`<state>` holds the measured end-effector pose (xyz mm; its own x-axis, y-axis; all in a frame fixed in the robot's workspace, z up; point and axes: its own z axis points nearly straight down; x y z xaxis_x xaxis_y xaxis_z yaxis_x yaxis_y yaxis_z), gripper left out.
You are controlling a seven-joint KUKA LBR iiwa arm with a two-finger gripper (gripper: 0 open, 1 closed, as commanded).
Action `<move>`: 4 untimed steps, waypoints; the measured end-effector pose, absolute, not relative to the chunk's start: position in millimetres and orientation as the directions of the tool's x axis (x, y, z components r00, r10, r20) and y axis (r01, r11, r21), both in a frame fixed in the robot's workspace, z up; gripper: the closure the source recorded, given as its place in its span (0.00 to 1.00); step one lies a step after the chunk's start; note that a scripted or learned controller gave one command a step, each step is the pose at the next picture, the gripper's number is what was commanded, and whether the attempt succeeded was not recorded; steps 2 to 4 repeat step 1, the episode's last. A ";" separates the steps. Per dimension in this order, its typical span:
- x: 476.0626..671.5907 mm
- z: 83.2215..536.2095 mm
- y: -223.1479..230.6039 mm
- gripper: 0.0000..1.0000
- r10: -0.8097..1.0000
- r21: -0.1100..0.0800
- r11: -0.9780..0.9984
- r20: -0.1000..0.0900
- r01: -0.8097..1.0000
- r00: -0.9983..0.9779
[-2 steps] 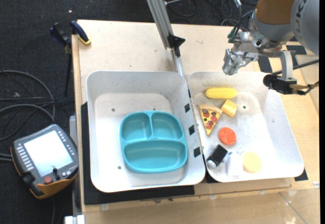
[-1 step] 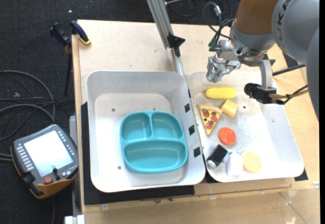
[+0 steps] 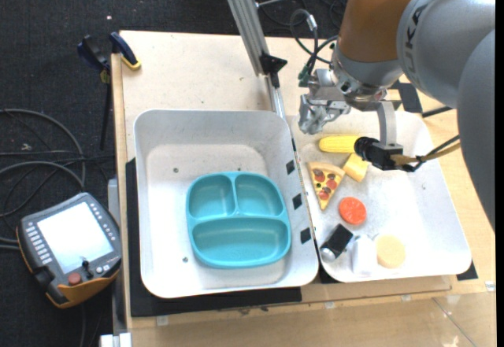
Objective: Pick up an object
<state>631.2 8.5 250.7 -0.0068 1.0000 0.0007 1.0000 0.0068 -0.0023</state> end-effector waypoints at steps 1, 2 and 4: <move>621.8 249.1 51.9 1.00 1.000 -0.002 0.008 0.001 1.000 -0.008; 621.8 249.1 51.9 1.00 1.000 -0.002 0.008 0.001 1.000 -0.008; 621.8 249.1 51.9 1.00 1.000 -0.002 0.008 0.001 1.000 -0.008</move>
